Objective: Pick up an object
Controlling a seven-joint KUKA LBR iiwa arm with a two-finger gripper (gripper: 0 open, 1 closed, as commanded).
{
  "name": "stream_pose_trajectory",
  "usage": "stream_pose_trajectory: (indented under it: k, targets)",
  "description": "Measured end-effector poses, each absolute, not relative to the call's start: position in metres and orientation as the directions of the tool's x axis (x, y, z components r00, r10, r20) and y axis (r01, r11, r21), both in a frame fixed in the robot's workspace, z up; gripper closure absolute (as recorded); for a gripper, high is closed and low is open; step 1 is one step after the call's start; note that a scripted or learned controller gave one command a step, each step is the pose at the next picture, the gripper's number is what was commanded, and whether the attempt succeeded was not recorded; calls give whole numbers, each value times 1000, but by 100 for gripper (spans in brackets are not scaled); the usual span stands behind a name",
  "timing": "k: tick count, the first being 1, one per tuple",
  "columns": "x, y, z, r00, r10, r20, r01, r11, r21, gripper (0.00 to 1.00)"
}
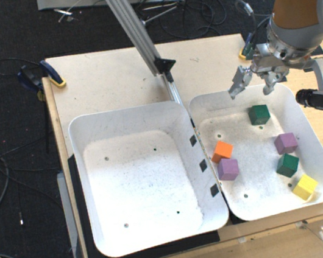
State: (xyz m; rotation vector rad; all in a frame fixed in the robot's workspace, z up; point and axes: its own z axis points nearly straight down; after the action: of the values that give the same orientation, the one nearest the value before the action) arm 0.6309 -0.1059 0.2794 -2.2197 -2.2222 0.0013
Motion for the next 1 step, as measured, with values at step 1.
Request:
stream_pose_trajectory:
  k: [1]
  targets:
    - [604,-187,243,8,1000,-4,1000,-8,-4,0]
